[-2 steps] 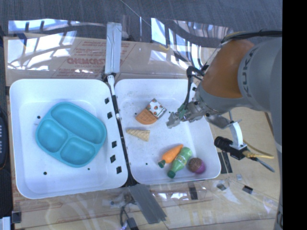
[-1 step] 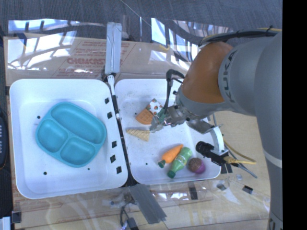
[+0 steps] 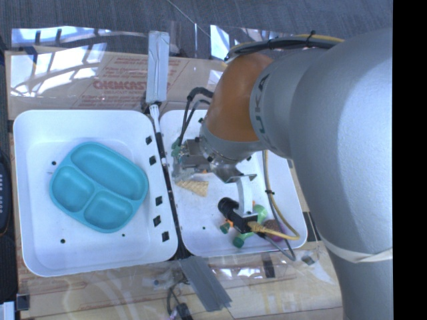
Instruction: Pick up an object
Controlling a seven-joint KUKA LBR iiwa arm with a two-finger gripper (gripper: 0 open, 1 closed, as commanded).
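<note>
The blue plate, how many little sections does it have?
3. The blue plate sits in the left bin: one long section along its upper side, two smaller ones below it, side by side. None look hidden.

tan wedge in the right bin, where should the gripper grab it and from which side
Take the tan wedge across its narrower width, coming straight down from above. It appears to lie flat on the right bin floor, left of the toy pile, so its long edges look free for the fingers.
</note>
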